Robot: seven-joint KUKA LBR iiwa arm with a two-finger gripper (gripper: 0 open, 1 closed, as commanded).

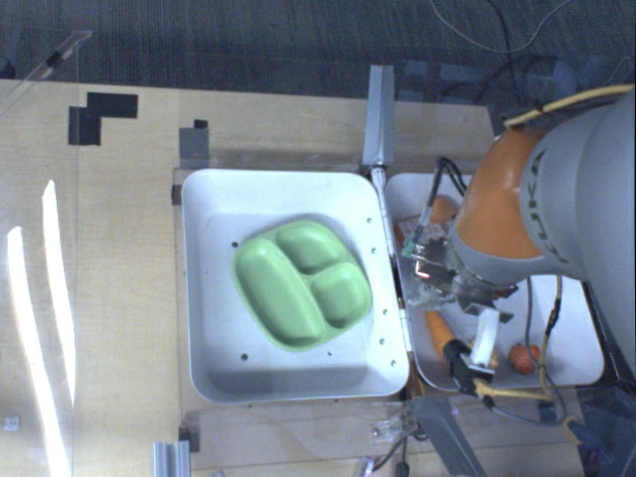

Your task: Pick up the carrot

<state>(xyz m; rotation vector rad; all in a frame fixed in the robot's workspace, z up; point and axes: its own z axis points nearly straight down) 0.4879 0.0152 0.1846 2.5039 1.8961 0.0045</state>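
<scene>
While the arm [537,202] leans over the right bin [586,361], its gripper [429,266] sits low there (I cannot tell its grip), just above the carrot [437,324]; the left bin [214,366] holds 1 green tray [298,284].

Counts on the bench

Two shallow white bins: the left bin [204,266] and the right bin [586,366]. One green three-compartment plate [301,283]. One orange carrot [438,328]. One small red-orange round item [524,358]. One arm [556,187].
</scene>
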